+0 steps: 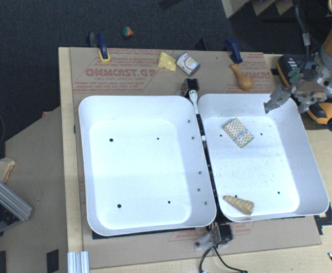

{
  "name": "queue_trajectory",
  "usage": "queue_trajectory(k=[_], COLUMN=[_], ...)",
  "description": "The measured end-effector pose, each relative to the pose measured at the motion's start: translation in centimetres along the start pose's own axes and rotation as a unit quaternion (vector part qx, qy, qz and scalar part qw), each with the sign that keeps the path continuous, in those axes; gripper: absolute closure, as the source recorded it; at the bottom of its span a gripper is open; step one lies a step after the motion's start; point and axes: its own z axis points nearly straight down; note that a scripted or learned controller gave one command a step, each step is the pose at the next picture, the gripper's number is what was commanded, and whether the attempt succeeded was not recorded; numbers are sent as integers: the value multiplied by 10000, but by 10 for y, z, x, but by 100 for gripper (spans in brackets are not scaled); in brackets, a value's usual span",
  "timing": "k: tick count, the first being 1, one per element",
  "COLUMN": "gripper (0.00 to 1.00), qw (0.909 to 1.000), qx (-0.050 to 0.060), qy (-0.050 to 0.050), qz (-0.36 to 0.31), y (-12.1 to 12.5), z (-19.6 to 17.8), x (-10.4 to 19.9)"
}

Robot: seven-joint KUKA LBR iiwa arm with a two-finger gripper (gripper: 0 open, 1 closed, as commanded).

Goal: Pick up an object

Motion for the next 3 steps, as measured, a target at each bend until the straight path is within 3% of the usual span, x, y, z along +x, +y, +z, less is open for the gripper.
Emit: queue_trajectory(k=[1, 2, 3], gripper=[0, 100, 100], qw=[10000, 10000, 9999], qx=[23, -26, -93], qy=[11, -9, -49], qz=[-17, -6, 30], y=[54, 55, 6], z=[185, 166, -61], x=[25, 23, -55])
